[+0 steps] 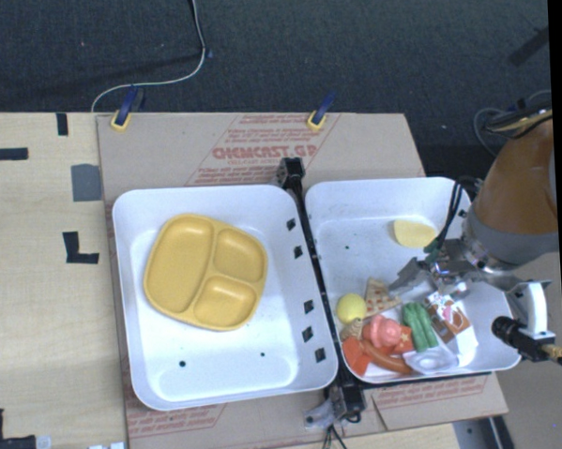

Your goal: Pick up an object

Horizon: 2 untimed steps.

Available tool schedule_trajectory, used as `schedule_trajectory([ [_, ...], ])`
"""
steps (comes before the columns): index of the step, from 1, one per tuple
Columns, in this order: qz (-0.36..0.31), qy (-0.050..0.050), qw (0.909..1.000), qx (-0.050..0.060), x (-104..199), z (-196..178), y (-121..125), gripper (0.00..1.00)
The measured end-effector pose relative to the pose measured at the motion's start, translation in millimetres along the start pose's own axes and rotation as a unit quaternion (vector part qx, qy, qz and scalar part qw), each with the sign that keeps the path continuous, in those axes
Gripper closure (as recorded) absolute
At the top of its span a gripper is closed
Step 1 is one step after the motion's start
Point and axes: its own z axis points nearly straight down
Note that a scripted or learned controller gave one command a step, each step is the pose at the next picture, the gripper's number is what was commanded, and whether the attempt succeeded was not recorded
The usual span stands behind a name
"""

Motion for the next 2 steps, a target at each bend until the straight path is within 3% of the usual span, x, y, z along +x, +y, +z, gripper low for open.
schedule_trajectory([
  [1,-0.002,-0.003,0.9999,-0.013,-7.7,79.2,2.6,0.00],
  [2,-0.001,-0.001,1.0000,-0.005,-6.9,75.5,-1.6,1.00],
])
